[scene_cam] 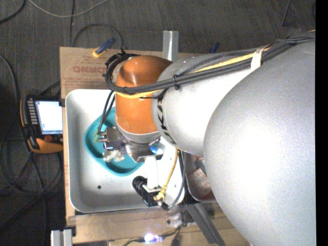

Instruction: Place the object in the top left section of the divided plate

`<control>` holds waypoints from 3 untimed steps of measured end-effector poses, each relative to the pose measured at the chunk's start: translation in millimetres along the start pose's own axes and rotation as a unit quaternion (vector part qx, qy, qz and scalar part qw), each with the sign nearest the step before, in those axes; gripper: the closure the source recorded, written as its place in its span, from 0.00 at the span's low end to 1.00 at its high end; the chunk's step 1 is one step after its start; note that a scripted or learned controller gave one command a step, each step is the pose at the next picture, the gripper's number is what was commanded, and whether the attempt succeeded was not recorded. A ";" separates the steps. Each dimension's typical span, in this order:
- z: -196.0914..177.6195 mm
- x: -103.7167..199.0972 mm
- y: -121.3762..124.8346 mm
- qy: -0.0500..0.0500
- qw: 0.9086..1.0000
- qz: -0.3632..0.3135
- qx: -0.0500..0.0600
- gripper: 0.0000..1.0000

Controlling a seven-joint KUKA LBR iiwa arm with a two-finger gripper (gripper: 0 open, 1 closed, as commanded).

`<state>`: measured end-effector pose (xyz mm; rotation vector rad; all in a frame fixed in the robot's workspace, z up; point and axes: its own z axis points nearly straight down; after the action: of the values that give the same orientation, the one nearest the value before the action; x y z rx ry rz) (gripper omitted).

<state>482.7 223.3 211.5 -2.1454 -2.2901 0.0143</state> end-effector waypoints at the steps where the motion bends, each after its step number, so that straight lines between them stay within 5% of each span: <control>1: -17.2 -41.7 -3.1 0.000 1.000 -0.010 0.000 1.00; 2: -24.1 -56.5 29.0 0.000 0.980 -0.198 -0.001 1.00; 3: 113.1 -56.7 4.9 0.001 0.948 -0.318 -0.013 1.00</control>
<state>490.3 166.6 98.6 -1.3123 -2.8650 -0.0185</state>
